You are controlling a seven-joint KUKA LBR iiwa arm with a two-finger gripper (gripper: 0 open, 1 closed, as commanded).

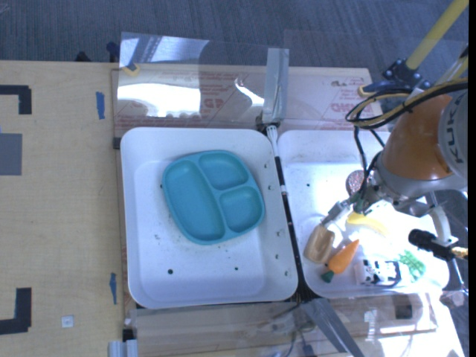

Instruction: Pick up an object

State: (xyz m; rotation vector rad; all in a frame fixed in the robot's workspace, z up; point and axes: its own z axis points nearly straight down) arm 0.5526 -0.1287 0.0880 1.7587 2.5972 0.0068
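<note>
Arm positioned over the right bin (297, 162); no object lifted yet.

The left bin (141, 274) is occupied by a teal divided plate (213, 196), stiff and wide, judged awkward for a two-finger grasp; in the right bin, from left to right, a tan bread-like piece (320, 244), an orange carrot (341, 259), a yellow piece (366, 222), a small black-and-white item (381, 271) and a green item (411, 262) are seen; the carrot is judged light, rigid and smooth, best taken across its thick middle; the gripper (355, 203) is located just above the yellow piece, and whether its jaws are apart or together cannot be told; the items are crowded near the front wall; open floor is left toward the rear.
</note>
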